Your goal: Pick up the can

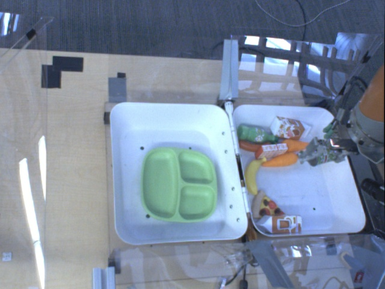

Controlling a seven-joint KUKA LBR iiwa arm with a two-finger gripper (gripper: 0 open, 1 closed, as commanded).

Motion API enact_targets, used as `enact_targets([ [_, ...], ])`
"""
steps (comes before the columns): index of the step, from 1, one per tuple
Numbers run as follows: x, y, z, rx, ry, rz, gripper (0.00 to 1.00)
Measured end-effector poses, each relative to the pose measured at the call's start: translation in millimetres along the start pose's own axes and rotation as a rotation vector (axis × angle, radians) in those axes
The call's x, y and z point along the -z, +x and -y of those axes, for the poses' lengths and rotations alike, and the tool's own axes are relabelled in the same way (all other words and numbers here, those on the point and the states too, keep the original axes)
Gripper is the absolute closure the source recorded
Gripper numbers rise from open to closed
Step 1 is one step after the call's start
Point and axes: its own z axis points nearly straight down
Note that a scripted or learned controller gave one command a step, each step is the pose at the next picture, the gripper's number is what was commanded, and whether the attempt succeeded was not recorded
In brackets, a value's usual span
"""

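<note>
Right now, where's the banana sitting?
The banana lies in the right bin, near its left wall, just below the carrots and above the pizza slice.

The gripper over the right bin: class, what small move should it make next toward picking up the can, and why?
Probably slide toward the bins' divider. The gripper sits at the carrots' tips, while the green can lies on its side beyond them, near the divider beside the small carton, not between its fingers.
</note>
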Motion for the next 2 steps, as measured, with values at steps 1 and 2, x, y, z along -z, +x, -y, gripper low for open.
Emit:
enact_targets([
  [1,11,1,-2,0.004,-0.006,0.001,1.00],
  [2,78,13,-58,-0.127,-0.003,0.001,1.00],
])
